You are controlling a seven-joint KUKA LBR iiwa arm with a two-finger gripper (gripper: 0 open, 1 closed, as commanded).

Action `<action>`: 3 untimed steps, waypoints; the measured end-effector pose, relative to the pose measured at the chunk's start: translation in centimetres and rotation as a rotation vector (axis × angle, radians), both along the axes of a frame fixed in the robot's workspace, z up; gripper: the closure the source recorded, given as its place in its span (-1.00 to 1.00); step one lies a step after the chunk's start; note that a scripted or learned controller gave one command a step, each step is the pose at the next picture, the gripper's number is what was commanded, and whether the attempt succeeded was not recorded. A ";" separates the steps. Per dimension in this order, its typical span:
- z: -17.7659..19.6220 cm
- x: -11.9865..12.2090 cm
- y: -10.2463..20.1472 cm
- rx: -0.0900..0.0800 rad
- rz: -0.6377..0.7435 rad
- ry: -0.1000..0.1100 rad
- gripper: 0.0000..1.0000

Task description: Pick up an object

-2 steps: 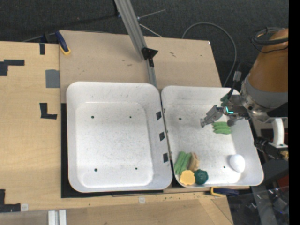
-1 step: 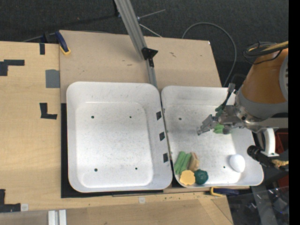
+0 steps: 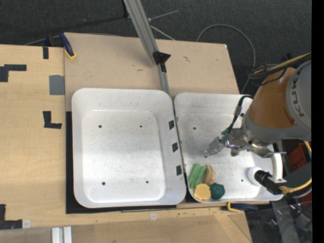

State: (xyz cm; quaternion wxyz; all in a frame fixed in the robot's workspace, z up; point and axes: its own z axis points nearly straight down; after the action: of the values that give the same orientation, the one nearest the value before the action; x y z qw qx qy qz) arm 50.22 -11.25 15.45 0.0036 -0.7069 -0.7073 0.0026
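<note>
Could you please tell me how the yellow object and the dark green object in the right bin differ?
The yellow object is pale and disc-like; the dark green object is teal and rounder. The yellow one touches the long green piece; the dark green one lies to its right. Both sit at the right bin's near edge.

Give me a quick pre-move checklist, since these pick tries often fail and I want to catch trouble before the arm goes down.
1. Things to pick are within the right bin: ok, a green piece, a tan piece, a yellow piece and a dark green ball lie at its near edge.
2. Gripper over that cluster: not ok, it sits farther back.
3. Gripper free of any load: cannot tell.
4. Pieces spaced apart: not ok, they crowd together.
5. Target away from the bin wall: not ok.
</note>
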 end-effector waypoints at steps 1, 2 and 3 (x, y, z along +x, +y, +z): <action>-4.4 -0.1 0.2 0.000 0.000 -0.001 -1.00; -3.1 0.0 0.3 0.000 0.001 -0.004 1.00; 2.1 0.5 1.3 -0.002 0.002 -0.012 1.00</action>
State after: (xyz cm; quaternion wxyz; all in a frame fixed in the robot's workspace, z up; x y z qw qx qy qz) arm 50.72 -9.98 17.52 -0.0013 -0.7062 -0.7080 -0.0011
